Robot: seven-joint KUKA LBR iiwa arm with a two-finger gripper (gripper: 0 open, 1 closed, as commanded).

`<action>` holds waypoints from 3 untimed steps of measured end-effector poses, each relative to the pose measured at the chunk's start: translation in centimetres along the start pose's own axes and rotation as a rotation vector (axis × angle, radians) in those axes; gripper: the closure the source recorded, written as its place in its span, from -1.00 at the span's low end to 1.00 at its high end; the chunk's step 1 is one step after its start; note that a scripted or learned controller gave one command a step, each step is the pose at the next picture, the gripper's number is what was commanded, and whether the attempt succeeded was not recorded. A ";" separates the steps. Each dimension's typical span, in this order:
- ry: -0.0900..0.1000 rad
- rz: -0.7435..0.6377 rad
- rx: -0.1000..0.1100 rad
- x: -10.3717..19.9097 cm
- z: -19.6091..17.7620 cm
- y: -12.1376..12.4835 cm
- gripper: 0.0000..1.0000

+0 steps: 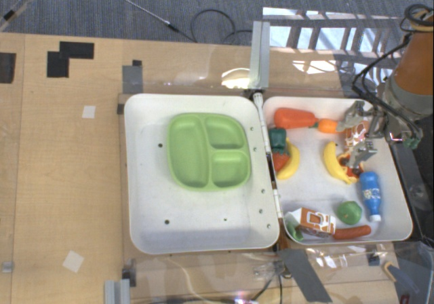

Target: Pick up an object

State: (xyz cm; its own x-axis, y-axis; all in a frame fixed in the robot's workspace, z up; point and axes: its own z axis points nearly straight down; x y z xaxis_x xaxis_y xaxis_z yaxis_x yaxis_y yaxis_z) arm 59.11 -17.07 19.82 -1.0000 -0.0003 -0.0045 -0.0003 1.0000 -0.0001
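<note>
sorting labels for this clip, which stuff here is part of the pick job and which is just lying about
Part of the job:
- two-finger gripper, over the right white bin
- curved yellow banana beside it
- blue plastic bottle
- long orange carrot
- round green fruit

Lying about:
- green divided plastic plate in the left white bin
- black cable on the floor

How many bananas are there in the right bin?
2. One banana lies near the bin's left wall, beside a green block. The other banana lies under the hand, near the blue bottle. The hand may hide others.
</note>
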 end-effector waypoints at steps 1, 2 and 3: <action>-0.006 -0.051 0.001 -3.7 10.2 -0.7 -1.00; -0.009 0.060 0.001 -1.0 11.0 3.7 -1.00; -0.022 0.053 0.002 -1.5 9.7 3.8 1.00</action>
State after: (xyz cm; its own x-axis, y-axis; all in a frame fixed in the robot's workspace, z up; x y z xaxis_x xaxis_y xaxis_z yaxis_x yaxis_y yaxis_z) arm 60.65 -13.29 10.11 -0.9982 0.0529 -0.0266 0.0529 0.9986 -0.0016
